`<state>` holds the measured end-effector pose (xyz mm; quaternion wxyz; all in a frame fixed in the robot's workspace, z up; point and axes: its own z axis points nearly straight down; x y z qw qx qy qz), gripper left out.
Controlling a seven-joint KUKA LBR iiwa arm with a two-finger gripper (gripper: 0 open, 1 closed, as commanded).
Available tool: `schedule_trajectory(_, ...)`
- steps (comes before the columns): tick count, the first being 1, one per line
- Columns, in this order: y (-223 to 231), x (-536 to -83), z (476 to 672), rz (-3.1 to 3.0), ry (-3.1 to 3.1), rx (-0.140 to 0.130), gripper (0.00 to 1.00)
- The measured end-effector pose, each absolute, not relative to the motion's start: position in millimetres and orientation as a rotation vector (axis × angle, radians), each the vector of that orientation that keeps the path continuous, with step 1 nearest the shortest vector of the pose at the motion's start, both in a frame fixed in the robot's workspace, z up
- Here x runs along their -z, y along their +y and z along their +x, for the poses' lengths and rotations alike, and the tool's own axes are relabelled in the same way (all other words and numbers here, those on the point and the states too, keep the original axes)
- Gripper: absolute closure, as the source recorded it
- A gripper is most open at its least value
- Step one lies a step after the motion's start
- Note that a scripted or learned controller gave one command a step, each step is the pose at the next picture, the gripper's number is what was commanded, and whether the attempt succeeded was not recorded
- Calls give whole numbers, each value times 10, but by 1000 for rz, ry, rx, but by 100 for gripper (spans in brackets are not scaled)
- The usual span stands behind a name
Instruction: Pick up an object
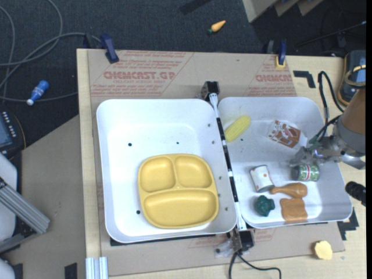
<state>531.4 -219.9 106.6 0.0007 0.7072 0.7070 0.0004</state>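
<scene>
Bench on dark carpet.
Grey cables [35, 45] trail across the carpet [145, 16]; cardboard sheet [174, 68] clamped over the wooden bench [52, 173].

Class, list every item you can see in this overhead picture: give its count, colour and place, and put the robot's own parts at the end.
Bins: 2, white, side by side on the bench.
Tray: 1, yellow, three compartments, in the left bin.
Corn: 1, yellow, right bin, top left.
Packet: 1, brown and white, right bin, top.
Cup: 1, white, lying in the right bin.
Can: 1, green, right bin, at the gripper.
Drumstick: 1, brown, right bin.
Toast: 1, orange-brown, right bin, front.
Broccoli: 1, green, right bin, front.
Yellow piece: 1, on the bench, front right.
Bottle: 1, blue, on the floor.
Carrot: 1, orange, on the floor.
Gripper: 1, grey, over the right bin.
</scene>
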Motion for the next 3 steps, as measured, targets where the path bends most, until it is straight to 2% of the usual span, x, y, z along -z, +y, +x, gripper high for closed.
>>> schedule_trajectory(1,-1660,-867,5978,2208,2223,-8,100)
schedule_trajectory(2,-1687,-847,5931,2220,2221,-1,0)
schedule_trajectory(3,-1788,-1307,5098,2229,2219,1,0)
